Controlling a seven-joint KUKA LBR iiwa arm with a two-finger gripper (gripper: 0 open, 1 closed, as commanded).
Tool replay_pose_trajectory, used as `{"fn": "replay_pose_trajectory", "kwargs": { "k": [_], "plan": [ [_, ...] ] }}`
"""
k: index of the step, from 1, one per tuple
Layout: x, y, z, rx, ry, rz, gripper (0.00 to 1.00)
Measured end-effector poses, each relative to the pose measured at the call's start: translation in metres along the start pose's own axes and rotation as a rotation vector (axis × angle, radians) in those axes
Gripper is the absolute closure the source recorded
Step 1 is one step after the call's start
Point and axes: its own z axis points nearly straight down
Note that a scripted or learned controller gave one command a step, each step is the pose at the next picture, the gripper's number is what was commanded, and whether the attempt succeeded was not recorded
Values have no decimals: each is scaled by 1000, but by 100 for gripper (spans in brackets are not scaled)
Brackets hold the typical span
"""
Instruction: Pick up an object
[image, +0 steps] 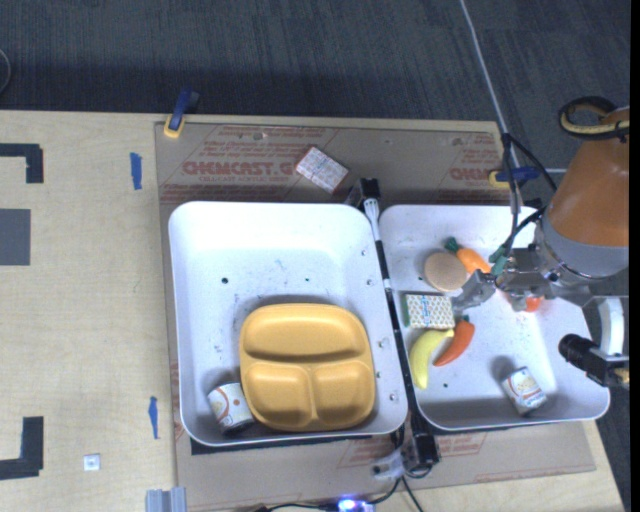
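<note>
In the right bin (560, 400), my gripper (497, 286) hangs low over the upper middle. It is just right of a round tan bun (444, 269) and an orange carrot (470, 260) with a green top. Below them lie a green-dotted white packet (429, 311), a yellow banana (425, 355) and an orange pepper (456, 343). A small printed can (524, 387) lies near the bin's front right. Something small and red (533, 302) peeks out under the wrist. I see nothing held.
The left bin (200, 260) holds a large yellow compartment tray (307, 365) and a small printed cup (229, 404) at its front left. A black divider (385, 290) runs between the bins. A small patterned card (320, 169) lies on the cardboard behind them.
</note>
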Motion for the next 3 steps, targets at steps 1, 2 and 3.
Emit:
{"fn": "replay_pose_trajectory", "kwargs": {
  "k": [1,2,3],
  "plan": [
    [-7,0,115,-13,-4,2,0],
    [-6,1,104,-14,-3,2,100],
    [46,-35,30,-3,-1,-1,100]
  ]
}}
